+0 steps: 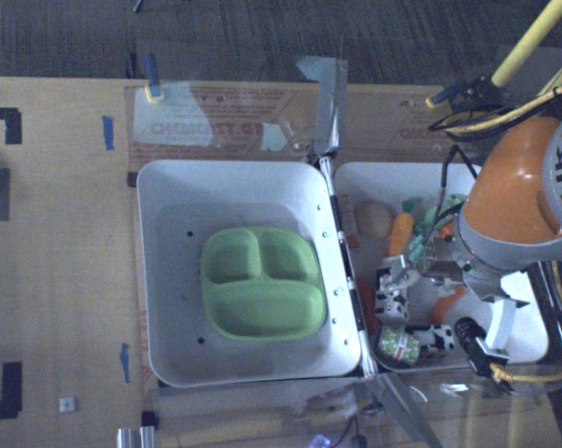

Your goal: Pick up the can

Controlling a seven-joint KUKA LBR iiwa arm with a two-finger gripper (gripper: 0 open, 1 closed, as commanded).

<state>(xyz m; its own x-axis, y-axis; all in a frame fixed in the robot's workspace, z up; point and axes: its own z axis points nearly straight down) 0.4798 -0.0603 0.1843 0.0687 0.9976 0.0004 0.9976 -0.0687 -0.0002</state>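
Small green-labelled metal can [399, 345] lies at the right white plastic bin's [535, 342] 7 o'clock corner, beside a black-and-white cow toy [437, 336]. Two-finger gripper [400, 283] hovers at the can's 12 o'clock; grip state: cannot tell. Green divided tray [262, 283] sits in the left white bin [169, 203].

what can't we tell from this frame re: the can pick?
- Gripper: finger state is too small and cluttered to read in the camera view.
- Right bin: the arm covers much of its contents.
- Can: label blurred.
- Objects under the wrist: blurred together, contact with gripper unclear.
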